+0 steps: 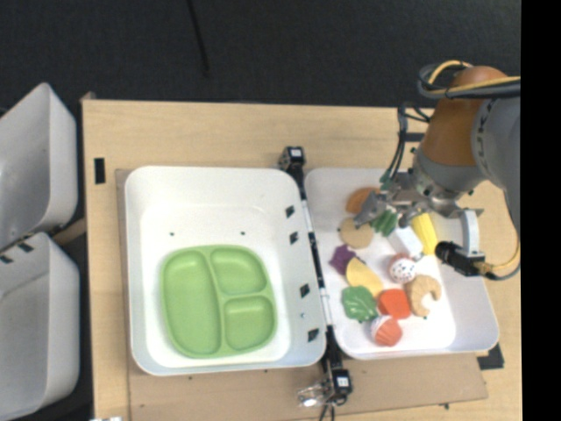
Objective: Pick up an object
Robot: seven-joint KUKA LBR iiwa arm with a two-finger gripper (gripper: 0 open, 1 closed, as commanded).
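I saw two smooth, glossy white plastic bins (140, 235) on a matt wooden bench (219, 134). The green divided tray (217, 301) looked like smooth plastic with a soft sheen.

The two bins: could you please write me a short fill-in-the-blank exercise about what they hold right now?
1. The green tray has ____ compartments.
2. The tray lies in the ____ bin.
3. The toy food pile, banana included, lies in the ____ bin.
4. The gripper hangs over the ____ bin.

Missing words: three; left; right; right
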